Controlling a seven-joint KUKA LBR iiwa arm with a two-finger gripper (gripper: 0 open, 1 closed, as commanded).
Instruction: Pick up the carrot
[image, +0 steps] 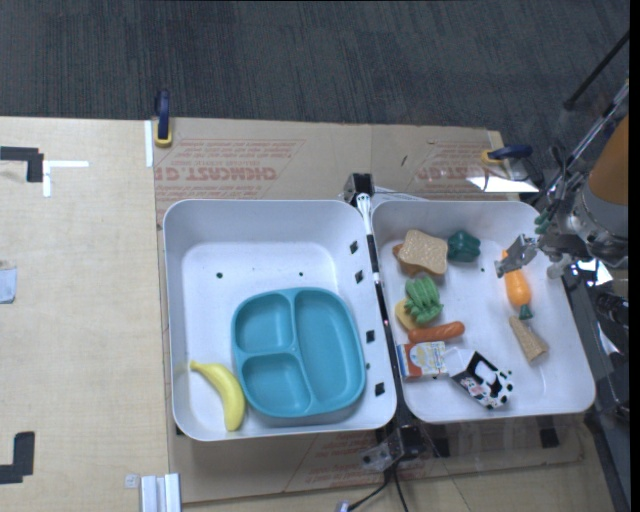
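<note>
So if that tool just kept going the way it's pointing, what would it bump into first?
Probably the small orange carrot, lying just beyond the tool in the right white bin; depth is hard to judge.

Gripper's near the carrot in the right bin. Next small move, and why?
Probably lower the gripper a little toward the carrot. The carrot lies free on the right bin floor, just below the gripper in the view, not between its fingers.

Two white bins (180, 300) (560, 395); one teal divided plate (298, 352), banana (224, 392), bread slice (423, 254), carrot (517, 290), sausage (437, 333), and cow-patterned toy (485, 381).
</note>
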